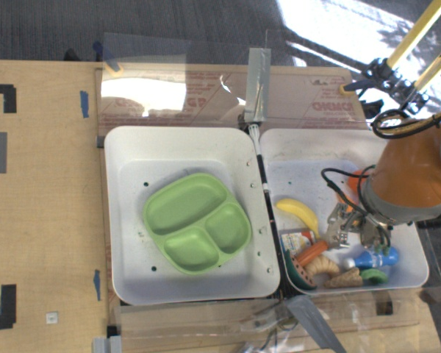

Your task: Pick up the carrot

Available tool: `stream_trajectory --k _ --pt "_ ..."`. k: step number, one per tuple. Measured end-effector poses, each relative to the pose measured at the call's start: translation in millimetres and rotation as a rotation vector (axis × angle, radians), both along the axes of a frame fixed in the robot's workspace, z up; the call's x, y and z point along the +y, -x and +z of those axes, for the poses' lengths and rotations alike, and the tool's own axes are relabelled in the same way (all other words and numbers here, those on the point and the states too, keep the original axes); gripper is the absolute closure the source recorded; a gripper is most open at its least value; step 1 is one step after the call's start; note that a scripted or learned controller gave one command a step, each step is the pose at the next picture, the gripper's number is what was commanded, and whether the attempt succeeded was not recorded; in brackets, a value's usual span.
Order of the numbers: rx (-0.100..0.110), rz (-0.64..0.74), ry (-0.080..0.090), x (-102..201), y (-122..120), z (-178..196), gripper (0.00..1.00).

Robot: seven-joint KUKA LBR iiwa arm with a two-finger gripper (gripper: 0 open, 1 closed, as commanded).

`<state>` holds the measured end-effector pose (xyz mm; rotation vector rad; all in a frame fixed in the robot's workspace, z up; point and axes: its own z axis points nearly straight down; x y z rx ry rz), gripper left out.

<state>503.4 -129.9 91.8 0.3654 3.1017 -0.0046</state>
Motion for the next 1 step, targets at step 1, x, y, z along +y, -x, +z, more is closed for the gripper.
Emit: stream_trajectory --k 1 --pt "-0.009 -0.001 0.002 -0.3 -2.7 0.3 0.0"
